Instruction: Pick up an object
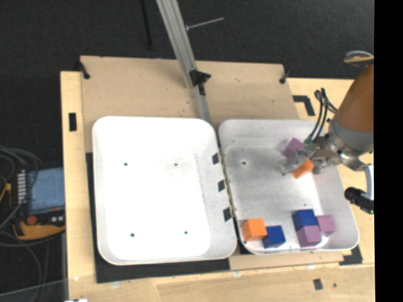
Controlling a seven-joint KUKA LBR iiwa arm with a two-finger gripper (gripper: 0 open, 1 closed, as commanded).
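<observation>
Near rim of my right bin (340,247), a shallow white plastic tray with rounded corners: five small matte blocks. An orange cube (254,228) touches a blue cube (274,236) just right of it. Further right, a larger blue block (304,218) sits behind a purple cube (308,234), with a paler purple cube (326,224) just beside both.

The left bin (157,187), same make, smooth and glossy, lies alongside, the two rims meeting at dark clips.

Mid-bin, right side: my pincer (301,166), grey metal, reaching in from the right, low over the tray floor. A small orange block (304,168) shows at its tip, tilted, edges soft. I cannot tell how wide my fingers stand, nor whether the block sits between them or only against them. A mauve block (293,148), flat-faced and tilted, lies just behind my pincer, touching or nearly so.

Above my wrist, the orange band (359,106), smooth and rounded.

Far side: the desk (145,87), pale bare board, and a grey metal rail (179,36) slanting up from the bins' junction.
</observation>
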